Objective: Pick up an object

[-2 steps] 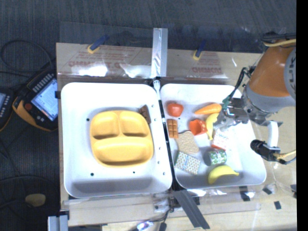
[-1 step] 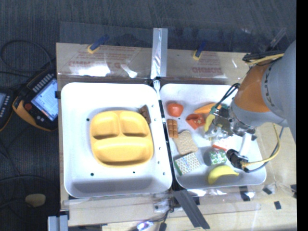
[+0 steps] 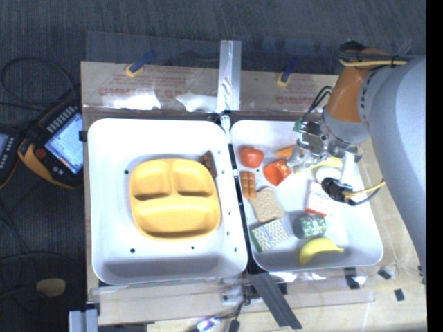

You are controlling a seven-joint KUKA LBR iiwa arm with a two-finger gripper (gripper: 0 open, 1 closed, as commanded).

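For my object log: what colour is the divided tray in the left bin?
Yellow; the divided tray shows clearly in the camera view.

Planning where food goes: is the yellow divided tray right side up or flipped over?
Right side up: the yellow tray in the left bin shows its compartments facing upward.

Both white bins (image 3: 97, 206) look like smooth, slightly glossy plastic, bright where light strikes their rims. The yellow divided tray (image 3: 174, 198) is plastic too — satiny, with soft highlights. The bench top (image 3: 104, 81) looks like pale wood under a clear, shiny film. The arm (image 3: 398, 123) has a smooth grey shell — its orange band (image 3: 346, 92) semi-gloss.
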